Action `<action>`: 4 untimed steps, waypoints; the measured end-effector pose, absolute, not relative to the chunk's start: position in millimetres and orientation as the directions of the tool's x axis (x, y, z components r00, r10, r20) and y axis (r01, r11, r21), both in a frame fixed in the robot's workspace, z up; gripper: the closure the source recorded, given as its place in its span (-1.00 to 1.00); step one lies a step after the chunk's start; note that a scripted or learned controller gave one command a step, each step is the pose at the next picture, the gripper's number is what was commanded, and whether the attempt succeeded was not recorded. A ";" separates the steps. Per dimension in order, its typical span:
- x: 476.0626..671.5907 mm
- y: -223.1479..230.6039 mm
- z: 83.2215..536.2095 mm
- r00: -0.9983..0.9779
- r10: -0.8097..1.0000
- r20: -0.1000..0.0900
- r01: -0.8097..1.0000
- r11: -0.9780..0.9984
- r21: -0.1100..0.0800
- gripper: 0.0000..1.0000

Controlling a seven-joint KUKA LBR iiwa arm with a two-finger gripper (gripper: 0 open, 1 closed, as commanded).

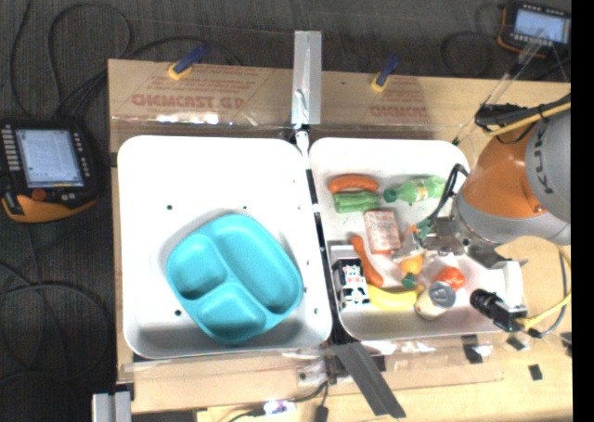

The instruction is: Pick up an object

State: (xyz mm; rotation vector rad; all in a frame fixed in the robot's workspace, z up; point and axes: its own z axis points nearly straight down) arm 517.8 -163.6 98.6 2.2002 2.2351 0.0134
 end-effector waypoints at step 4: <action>501.9 -139.3 236.6 -0.412 0.911 0.002 0.911 0.412 -0.001 1.00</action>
